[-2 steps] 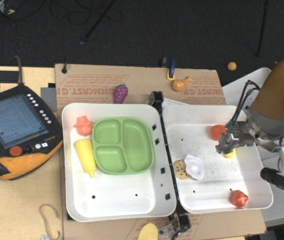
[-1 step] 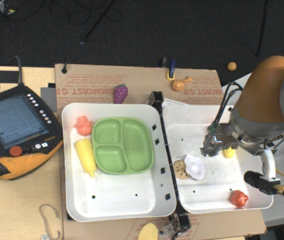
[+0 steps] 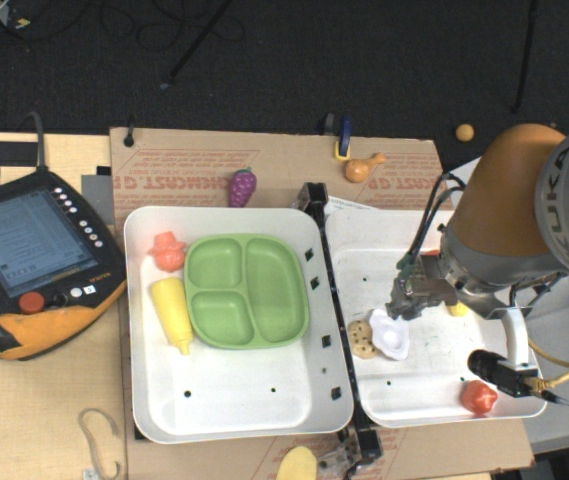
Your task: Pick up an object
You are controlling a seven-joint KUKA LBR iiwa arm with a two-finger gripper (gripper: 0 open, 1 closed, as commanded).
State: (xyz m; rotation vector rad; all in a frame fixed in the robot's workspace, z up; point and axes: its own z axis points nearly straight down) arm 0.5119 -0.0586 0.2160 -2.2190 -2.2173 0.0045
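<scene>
So, your gripper (image 3: 401, 303) sat low in the right bin (image 3: 434, 408), just above a white object (image 3: 391, 339), w/ the arm's orange band (image 3: 509, 193) bulking over that bin's right side. You couldn't tell from this slant how far the gripper was spread, or whether it had hold of anything; the tip was dark and partly lost against the wrist. The white object lay near the bin's left wall, touching or nearly touching a cookie (image 3: 362, 337) just to its left. A red piece (image 3: 479, 397) sat at the near right corner, well apart from the gripper.

Left bin (image 3: 224, 408): green divided plate (image 3: 246, 292) in the middle, yellow bottle (image 3: 172, 311) beside its left edge, pinkish-red toy (image 3: 167, 252) just above that.

Outside the bins you had a purple grape bunch (image 3: 242, 187) and an orange pear-shaped toy (image 3: 360, 168) on the cardboard (image 3: 184, 168), plus a teach pendant (image 3: 34, 258) at far left.
</scene>
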